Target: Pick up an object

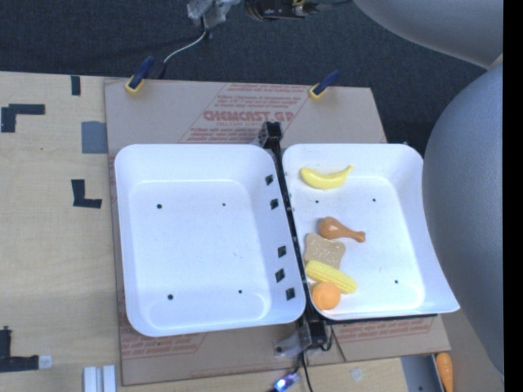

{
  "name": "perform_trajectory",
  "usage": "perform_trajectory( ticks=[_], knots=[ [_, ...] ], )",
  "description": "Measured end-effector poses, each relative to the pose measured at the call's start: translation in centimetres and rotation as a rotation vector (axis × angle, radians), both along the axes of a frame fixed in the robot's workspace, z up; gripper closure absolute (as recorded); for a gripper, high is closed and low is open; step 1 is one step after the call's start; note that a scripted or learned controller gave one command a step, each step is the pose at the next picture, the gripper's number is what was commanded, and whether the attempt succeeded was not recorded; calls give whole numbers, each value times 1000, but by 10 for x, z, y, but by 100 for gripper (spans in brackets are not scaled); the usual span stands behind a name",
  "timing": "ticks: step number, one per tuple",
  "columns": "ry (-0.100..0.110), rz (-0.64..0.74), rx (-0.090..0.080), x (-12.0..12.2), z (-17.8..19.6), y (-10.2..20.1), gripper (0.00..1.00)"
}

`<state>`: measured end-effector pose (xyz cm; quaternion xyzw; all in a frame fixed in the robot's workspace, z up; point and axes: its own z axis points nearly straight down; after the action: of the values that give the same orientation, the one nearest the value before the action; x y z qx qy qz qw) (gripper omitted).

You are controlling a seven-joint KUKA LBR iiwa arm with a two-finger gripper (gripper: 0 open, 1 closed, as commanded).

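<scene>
Item: two white bins on a cardboard sheet (245, 113) laid over the bench (49, 219), catalogued relative to the black divider strip (282, 219) where the bins meet.

- Left bin (131, 243), left of the divider: white, shallow.
- Right bin (409, 219), right of the divider: holds five toy foods, all lying close to the divider side.
- Toy banana (325, 176): yellow, at the far end of the strip, just right of it, apart from the rest.
- Toy chicken drumstick (339, 231): brown, about midway along the strip, a little right of it.
- Toy bread slice (324, 250): tan, just nearer than the drumstick, near the strip.
- Toy corn cob (333, 278): yellow, lying across the bread's near edge – touching it.
- Toy orange (326, 297): at the near end of the strip, tucked against the corn.
- Arm (478, 219): a grey bulk well right of the divider, overhanging the right bin's outer rim. Claw state: cannot tell.

Step in hand (a judgement): nothing lifted, approach not yet begun. The next move calls for choosing a target – the banana sits clear of its neighbours, while corn, bread and orange crowd one another – then descending with the claw spread across the object's narrow width.
</scene>
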<state>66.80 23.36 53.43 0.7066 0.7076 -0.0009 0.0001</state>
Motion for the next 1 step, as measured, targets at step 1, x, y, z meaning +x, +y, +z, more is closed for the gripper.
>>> perform_trajectory(
  ticks=[1],
  knots=[
    [0, 0, 0, 0, 0, 0, 100]
  ],
)
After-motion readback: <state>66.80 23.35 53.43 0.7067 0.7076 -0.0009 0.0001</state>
